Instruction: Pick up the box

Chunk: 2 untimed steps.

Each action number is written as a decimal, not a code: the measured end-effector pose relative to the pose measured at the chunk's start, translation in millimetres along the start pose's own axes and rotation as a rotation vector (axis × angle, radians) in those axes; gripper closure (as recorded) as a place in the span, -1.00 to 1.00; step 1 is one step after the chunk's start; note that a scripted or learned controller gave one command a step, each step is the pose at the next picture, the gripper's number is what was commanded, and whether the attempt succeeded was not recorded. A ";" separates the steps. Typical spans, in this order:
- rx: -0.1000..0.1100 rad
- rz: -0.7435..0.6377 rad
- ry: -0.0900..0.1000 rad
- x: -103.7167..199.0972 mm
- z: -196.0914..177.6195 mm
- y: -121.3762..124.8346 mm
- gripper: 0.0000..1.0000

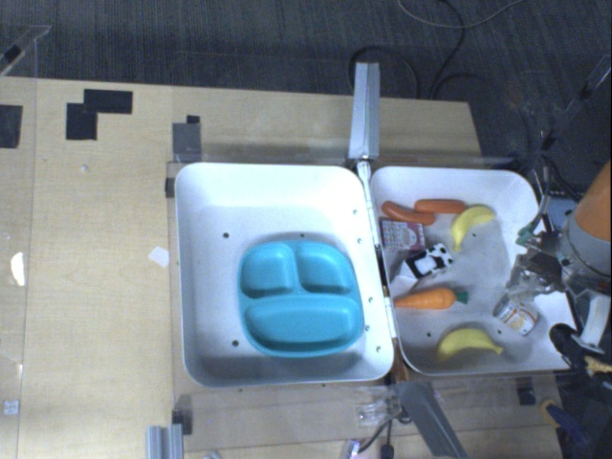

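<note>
Camera view: fixed, looking down at a slant on two white bins on the table point(96, 256).
Left bin point(206, 285): centre of frame; holds a blue divided tray point(301, 296).
Right bin point(512, 194): right of centre; holds the task's things and the clutter.
Box point(400, 234): small, dark red and pink, lying flat at the upper left of the right bin, close to the divider between the bins.
Neighbours of box: a red sausage point(407, 213) just above it, touching or nearly so; a black-and-white toy point(430, 259) just to its lower right; an orange carrot point(426, 299) below, apart.
Other clutter: one banana point(470, 224) upper middle, another banana point(467, 342) at the bottom of the bin.
Pincer point(521, 304): at the right side of the right bin, low over the floor, well apart from the box; whether the fingers are spread or pressed together cannot be told.
Step in hand, judged: approach not yet made.
Advice: travel left across the bin above the clutter, centre over the box, align across its narrower sides, descend straight.
Risk: sausage and toy crowd two sides; a skewed descent may nudge them or clip the bin wall.
</note>
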State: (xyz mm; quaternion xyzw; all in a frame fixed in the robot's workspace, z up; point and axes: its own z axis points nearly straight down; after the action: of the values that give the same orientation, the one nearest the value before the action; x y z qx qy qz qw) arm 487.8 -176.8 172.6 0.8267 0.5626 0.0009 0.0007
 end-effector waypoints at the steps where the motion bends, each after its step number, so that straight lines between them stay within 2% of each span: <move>1: -0.002 0.009 0.000 -6.4 58.7 3.0 1.00; 2: -0.007 0.125 0.001 2.5 83.6 46.6 1.00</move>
State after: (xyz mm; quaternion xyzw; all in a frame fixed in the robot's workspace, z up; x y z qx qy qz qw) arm 532.3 -191.6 89.1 0.8601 0.5100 0.0033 0.0031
